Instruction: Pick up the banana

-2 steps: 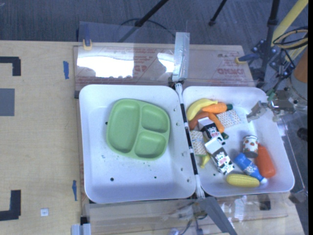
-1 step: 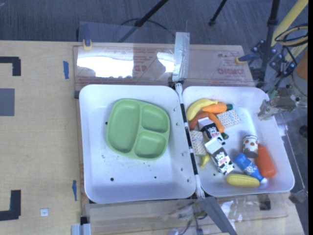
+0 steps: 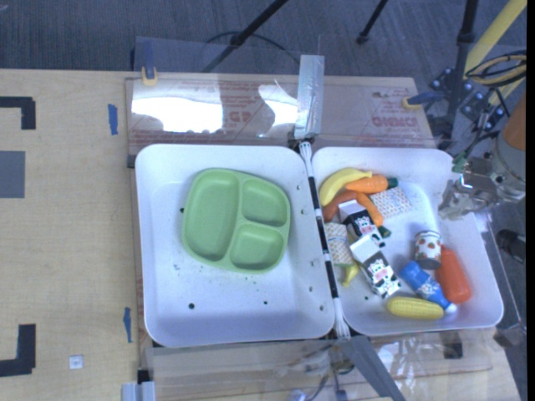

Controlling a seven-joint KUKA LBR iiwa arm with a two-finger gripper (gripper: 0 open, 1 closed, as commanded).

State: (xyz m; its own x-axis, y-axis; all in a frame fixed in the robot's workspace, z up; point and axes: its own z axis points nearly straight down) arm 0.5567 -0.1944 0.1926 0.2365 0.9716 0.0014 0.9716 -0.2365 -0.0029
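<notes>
Yellow is your cue: in the camera view the banana [image 3: 338, 183] lies in the right bin [image 3: 485, 249], up in its far-left corner, close beside the wall that divides it from the left bin [image 3: 159, 249]. Your gripper [image 3: 461, 197] sits at the right bin's right rim, so the banana lies to its left across the bin and slightly farther back, with clutter in between. From this slant you cannot tell whether the pincer is spread or pressed together, and nothing shows pinched in it. Note the banana's long axis: it runs on a diagonal, one end low and near the divider, the other end up and toward the right, curving like an arch with its bulge toward the far-left corner. Its upper-right end meets a carrot [image 3: 369, 184], which lies just beside it and appears to touch it, so I judge the free stretch is the left, lower half. A second yellow thing, a corn cob [image 3: 414, 308], rests at the near edge of the same bin; don't mistake it for the target. The green divided plate [image 3: 236, 219] in the left bin plays no part in this. By my reading, the reach has to go left and a little back, with the pincer closing across that diagonal.
</notes>
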